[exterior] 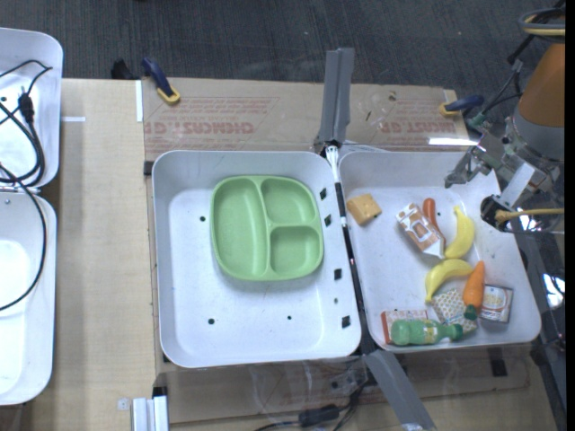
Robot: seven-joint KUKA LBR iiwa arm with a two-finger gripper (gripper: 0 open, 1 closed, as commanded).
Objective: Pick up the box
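Observation:
The right bin (386, 268) holds the boxes. A small white and orange box (497, 303) lies near its front right corner, beside a carrot (473, 285). A white and orange carton (420, 228) lies tilted in the middle of the bin, and a flat red-edged box (403, 318) sits at the front, partly under a green bottle (424, 332). My gripper (471, 165) hangs over the bin's back right corner, above and apart from all of them. Nothing shows in its grasp.
Two bananas (462, 232) (446, 274), a red pepper (429, 211), a tan cracker (364, 208) and a patterned packet (449, 305) share the right bin. A green divided plate (268, 226) lies in the left bin (180, 312). A grey divider post (337, 97) stands between the bins.

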